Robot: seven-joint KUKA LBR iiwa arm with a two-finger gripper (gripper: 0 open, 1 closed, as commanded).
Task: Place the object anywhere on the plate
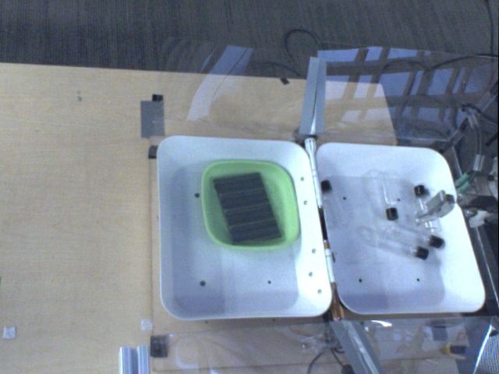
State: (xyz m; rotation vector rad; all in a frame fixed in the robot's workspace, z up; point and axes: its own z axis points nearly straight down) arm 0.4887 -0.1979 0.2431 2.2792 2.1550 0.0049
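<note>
A green square plate (290,209) with rounded corners sits in the back half of the left white bin (234,287). A dark grey ridged rectangular block (247,208) lies flat on the plate, near its middle and turned slightly askew. The block lies inside the plate's rim, with green showing all around it.
The right bin (390,287) holds several clear vials (405,224) with black caps, scattered in its back right part. One black cap (326,185) lies near the bins' shared wall. A grey metal bar (312,100) stands behind the bins. Cables (475,131) hang at the right.
</note>
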